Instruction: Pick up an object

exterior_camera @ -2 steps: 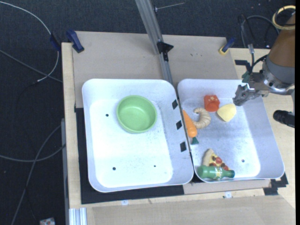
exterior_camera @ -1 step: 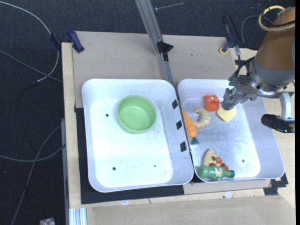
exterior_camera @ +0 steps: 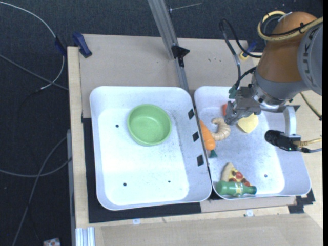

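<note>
My gripper hangs low over the upper middle of the right bin, just right of a beige curved piece and left of a pale yellow wedge. A small red object peeks out at the gripper's left side. An orange carrot lies along the bin's left wall. A pizza slice and a green bottle lie near the bin's front edge. In the left bin sits a green bowl.
A metal post slants down to the divider between the bins. A black sensor with a cable juts from the arm over the right bin. Wooden bench surface surrounds both bins.
</note>
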`<control>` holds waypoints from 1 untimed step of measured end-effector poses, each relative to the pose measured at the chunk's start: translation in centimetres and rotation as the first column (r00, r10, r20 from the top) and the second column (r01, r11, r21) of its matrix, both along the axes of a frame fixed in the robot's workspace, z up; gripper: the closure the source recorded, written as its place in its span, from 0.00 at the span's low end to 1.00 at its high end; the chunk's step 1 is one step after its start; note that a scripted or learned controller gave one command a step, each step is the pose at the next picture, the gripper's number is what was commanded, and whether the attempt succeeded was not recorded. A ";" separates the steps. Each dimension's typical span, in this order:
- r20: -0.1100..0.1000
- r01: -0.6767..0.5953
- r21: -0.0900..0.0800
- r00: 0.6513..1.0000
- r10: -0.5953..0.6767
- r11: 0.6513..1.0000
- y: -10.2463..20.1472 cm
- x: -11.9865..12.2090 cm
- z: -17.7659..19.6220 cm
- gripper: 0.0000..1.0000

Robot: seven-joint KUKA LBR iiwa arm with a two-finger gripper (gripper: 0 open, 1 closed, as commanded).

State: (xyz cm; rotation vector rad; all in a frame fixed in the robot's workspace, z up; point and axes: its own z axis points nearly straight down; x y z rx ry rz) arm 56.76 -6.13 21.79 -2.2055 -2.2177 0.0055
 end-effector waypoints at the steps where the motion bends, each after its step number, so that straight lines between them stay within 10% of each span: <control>1: 0.000 -0.002 0.001 1.000 0.002 1.000 6.3 -1.9 0.7 1.00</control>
